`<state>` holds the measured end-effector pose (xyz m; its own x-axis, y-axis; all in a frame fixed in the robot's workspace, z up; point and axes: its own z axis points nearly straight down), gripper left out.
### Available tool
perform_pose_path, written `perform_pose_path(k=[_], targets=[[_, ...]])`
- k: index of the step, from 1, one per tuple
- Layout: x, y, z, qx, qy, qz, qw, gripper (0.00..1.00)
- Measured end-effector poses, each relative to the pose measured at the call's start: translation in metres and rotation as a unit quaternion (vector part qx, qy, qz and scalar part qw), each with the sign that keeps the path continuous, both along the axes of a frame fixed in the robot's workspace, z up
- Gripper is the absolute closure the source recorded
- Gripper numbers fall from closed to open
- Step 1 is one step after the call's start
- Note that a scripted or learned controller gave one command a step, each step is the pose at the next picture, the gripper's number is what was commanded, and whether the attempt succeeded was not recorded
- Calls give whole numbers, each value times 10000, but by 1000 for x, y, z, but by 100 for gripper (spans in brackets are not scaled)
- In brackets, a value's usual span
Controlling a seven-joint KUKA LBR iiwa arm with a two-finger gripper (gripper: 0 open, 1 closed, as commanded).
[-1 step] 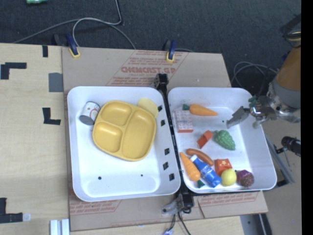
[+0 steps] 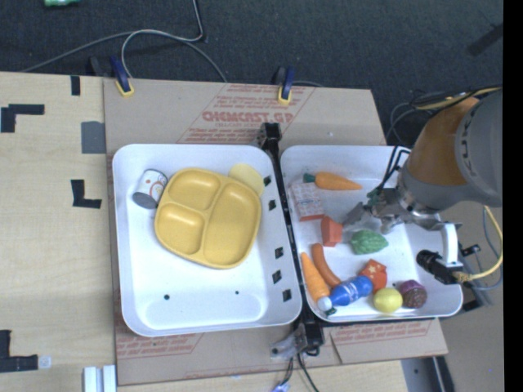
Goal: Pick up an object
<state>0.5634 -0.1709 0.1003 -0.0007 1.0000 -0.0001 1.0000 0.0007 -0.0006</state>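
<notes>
My gripper hangs low over the right bin, in its middle right part, with the grey arm and orange band behind it. Directly below the gripper lies a green leafy toy, very close to it; I cannot tell whether they touch. A carrot lies at the back of the bin. Left of the gripper are a red block and a pink-white packet. Along the front lie an orange carrot, a sausage, a blue bottle, a red fruit, a lemon and a purple item.
The left bin holds a yellow divided plate, a small can at its back left and a pale yellow piece behind the plate. A black clip rail divides the bins. Cables run at the arm's right.
</notes>
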Motion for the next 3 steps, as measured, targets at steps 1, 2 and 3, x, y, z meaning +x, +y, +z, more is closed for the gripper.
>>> perform_pose_path(k=[1, 2, 3], targets=[[-26, 25, -13, -20, -36, -2, 10000, 0], [53, 72, -14, -1, -27, 14, 10000, 0], [-25, 69, -13, -4, -20, -5, 10000, 0]])
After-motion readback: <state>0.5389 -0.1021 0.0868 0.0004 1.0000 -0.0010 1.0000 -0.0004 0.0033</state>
